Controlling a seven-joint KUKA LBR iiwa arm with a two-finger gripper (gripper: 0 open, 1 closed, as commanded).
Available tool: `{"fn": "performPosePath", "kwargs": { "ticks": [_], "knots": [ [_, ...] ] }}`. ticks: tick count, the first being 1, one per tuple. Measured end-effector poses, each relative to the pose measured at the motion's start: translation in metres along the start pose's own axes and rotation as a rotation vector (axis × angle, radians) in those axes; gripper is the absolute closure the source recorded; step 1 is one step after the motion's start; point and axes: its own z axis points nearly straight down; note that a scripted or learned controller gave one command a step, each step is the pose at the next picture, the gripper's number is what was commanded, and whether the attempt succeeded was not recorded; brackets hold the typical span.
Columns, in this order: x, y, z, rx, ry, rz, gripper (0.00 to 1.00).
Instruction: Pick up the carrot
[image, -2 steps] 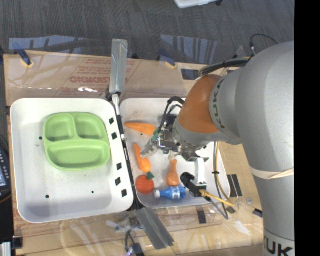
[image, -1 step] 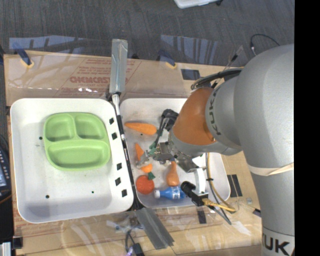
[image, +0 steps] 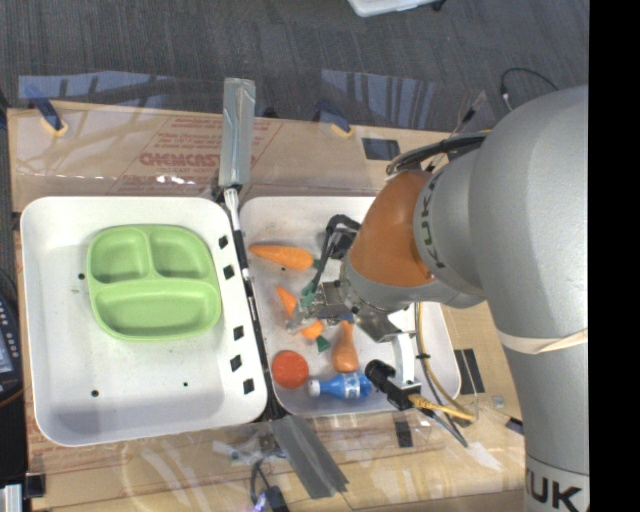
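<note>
Hand (image: 305, 312) low among small carrot (image: 288, 300) pieces; its grip state cannot be told

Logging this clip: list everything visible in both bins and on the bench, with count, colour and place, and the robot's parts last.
bins: 2, white, side by side on the bench
divided plate: 1, green, left bin
carrots: several, orange, right bin, the largest near its top
ball: 1, orange-red, right bin, near front
bottle: 1, blue and white, lying at right bin's front
arm: 1, grey with orange band, over right bin
gripper: 1, dark, among the small carrots; grip unclear
</note>
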Motion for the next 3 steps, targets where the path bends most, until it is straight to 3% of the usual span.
{"fn": "performPosePath", "kwargs": {
  "ticks": [1,2,3],
  "knots": [
    [0.069,0.005,-0.092,-0.006,-0.001,-0.056,1.0],
    [0.068,0.004,-0.091,-0.003,-0.001,-0.054,0.0],
    [0.009,0.092,-0.091,-0.003,-0.002,-0.114,0.0]
  ]
}}
